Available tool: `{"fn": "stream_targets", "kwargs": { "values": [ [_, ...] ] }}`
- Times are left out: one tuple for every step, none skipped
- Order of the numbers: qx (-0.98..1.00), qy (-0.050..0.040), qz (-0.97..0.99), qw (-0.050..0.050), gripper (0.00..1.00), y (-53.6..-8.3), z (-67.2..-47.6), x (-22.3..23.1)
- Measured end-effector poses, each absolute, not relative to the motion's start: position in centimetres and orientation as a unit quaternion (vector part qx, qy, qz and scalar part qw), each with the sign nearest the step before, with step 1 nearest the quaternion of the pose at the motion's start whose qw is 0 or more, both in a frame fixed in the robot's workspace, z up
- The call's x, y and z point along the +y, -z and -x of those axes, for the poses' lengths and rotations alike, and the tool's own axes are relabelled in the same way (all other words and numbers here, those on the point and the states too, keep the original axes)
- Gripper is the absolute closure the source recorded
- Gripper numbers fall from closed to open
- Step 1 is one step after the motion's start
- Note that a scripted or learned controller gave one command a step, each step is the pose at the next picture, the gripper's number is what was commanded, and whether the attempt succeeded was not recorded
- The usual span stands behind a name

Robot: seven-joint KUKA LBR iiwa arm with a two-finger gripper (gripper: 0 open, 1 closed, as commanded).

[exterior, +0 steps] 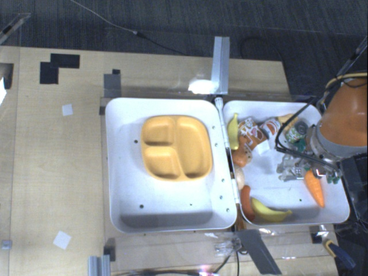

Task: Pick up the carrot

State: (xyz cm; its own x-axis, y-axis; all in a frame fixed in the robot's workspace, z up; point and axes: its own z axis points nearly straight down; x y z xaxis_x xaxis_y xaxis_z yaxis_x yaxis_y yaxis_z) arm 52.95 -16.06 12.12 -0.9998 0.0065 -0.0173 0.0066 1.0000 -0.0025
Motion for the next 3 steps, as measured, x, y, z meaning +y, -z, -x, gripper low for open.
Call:
{"fn": "stream_targets", "kwargs": {
  "values": [
    [1.000,0.0013,-0.004,0.009,1.00,-9.1,-51.2,-16.5],
    [0.995,0.0011,-0.095,0.010,1.00,-23.3,-49.1,-14.3],
    [1.000,0.0002,0.015,0.003,1.00,-16.1,-49.2,-15.4]
  ]
}}
